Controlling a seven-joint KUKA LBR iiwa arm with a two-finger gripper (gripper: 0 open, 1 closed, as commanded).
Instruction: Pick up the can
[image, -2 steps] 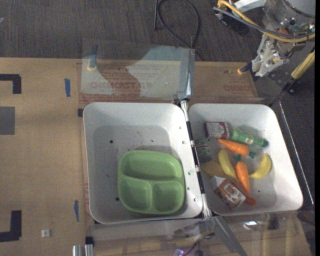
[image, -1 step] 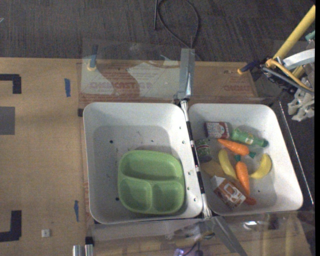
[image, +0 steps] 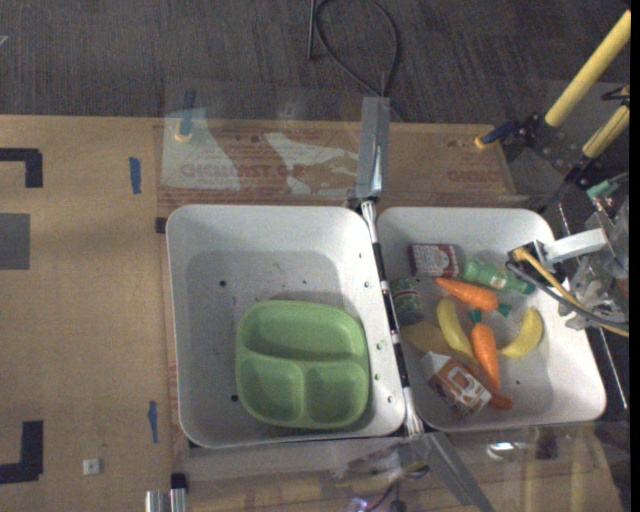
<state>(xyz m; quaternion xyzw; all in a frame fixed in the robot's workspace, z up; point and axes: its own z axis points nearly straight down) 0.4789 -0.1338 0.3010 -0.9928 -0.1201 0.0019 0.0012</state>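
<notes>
Reaching in from the right edge, the grey arm's two-finger gripper (image: 592, 285) sits over the right rim of the right white bin (image: 560, 405), blurred and tangled with cables, so whether its claw is apart or together cannot be told. Nearest it lies a yellow banana (image: 527, 335), then two orange plastic carrots (image: 467, 292), a second yellow banana (image: 452, 328) and a green bottle (image: 492, 274). A red-labelled packet (image: 433, 259) rests toward the far wall; a brown-and-white carton (image: 459, 386) lies near the front. The small dark green can (image: 406, 301) stands against the bin's left wall, well apart from the gripper. The left white bin (image: 200, 250) holds a green divided plastic tray (image: 301, 363).
</notes>
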